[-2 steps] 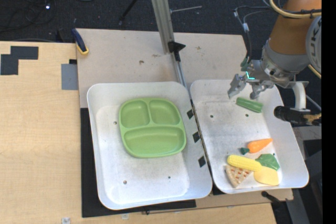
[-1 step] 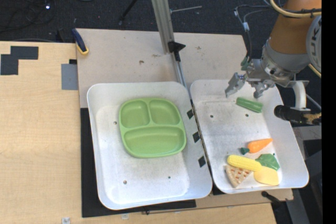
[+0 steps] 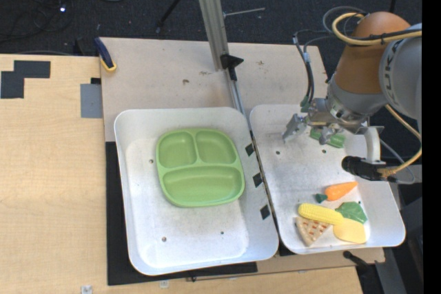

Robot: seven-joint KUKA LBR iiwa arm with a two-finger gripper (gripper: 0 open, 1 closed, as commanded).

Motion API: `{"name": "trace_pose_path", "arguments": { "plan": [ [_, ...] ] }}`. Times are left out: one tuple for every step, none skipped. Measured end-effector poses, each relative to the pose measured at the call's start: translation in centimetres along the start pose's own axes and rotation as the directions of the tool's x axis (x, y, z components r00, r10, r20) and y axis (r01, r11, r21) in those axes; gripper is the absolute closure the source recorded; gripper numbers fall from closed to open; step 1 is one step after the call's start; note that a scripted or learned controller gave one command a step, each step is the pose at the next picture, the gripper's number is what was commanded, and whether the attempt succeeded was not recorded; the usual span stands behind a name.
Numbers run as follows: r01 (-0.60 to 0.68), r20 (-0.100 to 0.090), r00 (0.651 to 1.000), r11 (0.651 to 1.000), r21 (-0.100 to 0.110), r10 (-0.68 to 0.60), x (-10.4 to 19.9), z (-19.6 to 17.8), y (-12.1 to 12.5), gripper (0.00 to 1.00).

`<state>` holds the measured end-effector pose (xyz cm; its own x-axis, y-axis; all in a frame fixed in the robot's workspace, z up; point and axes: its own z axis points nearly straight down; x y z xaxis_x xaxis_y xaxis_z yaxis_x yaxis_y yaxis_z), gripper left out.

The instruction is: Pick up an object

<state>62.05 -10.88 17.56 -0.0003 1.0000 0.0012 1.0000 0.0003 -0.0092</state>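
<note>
Right bin (image 3: pixel 275 217): shallow, white, set at 3 o'clock of the left bin (image 3: pixel 131 217), the two rims nearly touching along the centre seam.

Arm (image 3: pixel 368 58): grey with an orange band, entering from 3 o'clock, wrist bent down over the 12 o'clock part of the right bin.

Gripper (image 3: pixel 313 127): positioned low over the right bin floor near its 12 o'clock rim. Open or closed state: cannot be told from this view. No item seen gripped.

Small green piece (image 3: pixel 336 140): just beside the gripper at its 4 o'clock; contact with the gripper not determinable.

Candidate items for pick-up: grouped at the 5 o'clock corner of the right bin, well apart from the gripper.
- Orange carrot (image 3: pixel 342 191): at the 12 o'clock end of the group, lying flat.
- Yellow corn cob (image 3: pixel 319 213): at 7 o'clock of the carrot, lying flat.
- Green leafy item (image 3: pixel 353 210): at 3 o'clock of the corn cob, touching it.
- Pale yellow item (image 3: pixel 351 233): at 6 o'clock of the leafy item, touching it.
- Tan wedge (image 3: pixel 309 232): at 6 o'clock of the corn cob, partly under it.

Green divided plate (image 3: pixel 200 179): three compartments, lying flat at the centre of the left bin.

Metal post (image 3: pixel 211 17): at 12 o'clock of the bins, on the bench (image 3: pixel 158 72).
</note>
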Motion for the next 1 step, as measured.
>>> {"name": "trace_pose_path", "arguments": {
  "plan": [
    [-0.001, 0.000, 1.000, 1.000, -0.001, 0.001, 0.16, 4.51, -0.56, 0.00]
  ]
}}
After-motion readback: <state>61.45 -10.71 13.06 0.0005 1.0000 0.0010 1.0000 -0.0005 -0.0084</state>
